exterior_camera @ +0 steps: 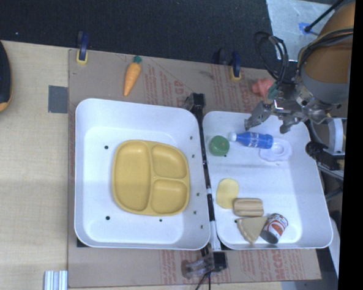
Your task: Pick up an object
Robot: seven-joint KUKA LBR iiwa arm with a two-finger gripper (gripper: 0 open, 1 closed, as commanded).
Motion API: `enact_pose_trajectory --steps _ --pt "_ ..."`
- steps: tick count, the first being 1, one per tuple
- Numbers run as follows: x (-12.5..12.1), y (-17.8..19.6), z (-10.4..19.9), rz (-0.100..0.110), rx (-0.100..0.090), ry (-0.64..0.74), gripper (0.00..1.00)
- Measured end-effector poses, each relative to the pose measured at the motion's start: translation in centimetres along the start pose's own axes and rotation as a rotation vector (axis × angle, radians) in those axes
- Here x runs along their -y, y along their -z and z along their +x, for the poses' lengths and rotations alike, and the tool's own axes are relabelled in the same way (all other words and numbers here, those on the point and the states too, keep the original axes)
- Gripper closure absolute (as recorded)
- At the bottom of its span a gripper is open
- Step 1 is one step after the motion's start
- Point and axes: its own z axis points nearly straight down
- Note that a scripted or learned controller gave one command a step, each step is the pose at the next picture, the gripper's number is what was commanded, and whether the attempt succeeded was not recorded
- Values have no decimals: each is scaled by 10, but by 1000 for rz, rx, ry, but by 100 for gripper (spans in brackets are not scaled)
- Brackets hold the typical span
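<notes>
Currently gripper [272, 121] hovers over far side of right bin [317, 180], fingers spread wide, nothing between them. Blue bottle [253, 139] lies on its side just below the fingertips, clear lid [275, 153] beside it. Green round object [219, 145] sits left of gripper. Yellow disc [227, 192], bread piece [248, 207], can [275, 227] well toward near side. Yellow divided plate [150, 177] in left bin [88, 166].
</notes>
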Motion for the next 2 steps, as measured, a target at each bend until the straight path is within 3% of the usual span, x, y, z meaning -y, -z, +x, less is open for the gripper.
enact_pose_trajectory --steps 1,2 --pt "-10 -57 36 4 0 4 0" --pt "-15 -143 14 3 -1 -2 0"
